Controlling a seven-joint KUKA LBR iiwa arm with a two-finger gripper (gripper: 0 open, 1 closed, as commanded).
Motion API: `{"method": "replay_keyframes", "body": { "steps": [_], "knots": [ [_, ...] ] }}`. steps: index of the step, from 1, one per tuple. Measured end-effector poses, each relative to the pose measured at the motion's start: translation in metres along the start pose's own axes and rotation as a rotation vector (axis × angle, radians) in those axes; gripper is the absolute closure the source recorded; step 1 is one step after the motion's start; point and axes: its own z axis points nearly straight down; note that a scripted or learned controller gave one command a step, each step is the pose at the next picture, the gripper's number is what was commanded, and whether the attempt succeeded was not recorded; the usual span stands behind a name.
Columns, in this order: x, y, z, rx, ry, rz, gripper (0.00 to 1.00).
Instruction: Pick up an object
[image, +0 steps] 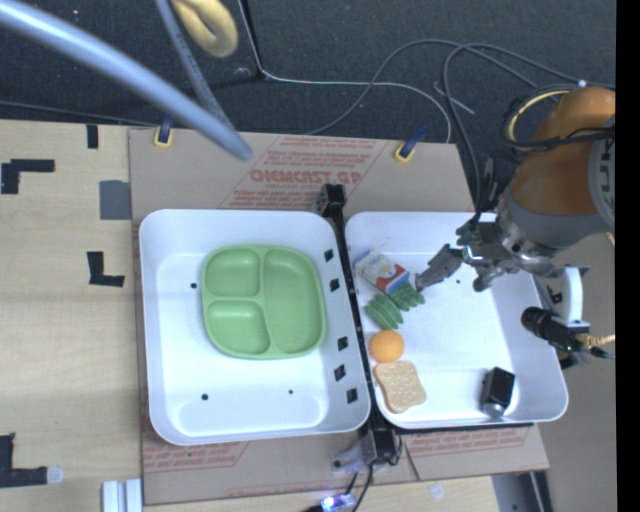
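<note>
Running across the cardboard (300, 172): unclear red lettering.

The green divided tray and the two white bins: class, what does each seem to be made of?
green divided tray: probably moulded plastic, matt to satin; even colour and rounded compartment ridges suggest it.
Left white bin and right white bin: likely thin formed plastic, smooth and slightly glossy, with soft curved rims. Neither can be confirmed by look alone.

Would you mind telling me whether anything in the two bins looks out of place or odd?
Nothing stands out. The green divided plate lies flat in the left bin; the orange ball, bread slice and dark object lie undisturbed in the right bin.
</note>
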Motion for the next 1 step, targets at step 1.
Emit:
{"method": "replay_keyframes", "body": {
  "steps": [1],
  "knots": [
    [-0.0011,0.0068,0.0610,0.000,0.000,0.000,0.00]
  ]
}}
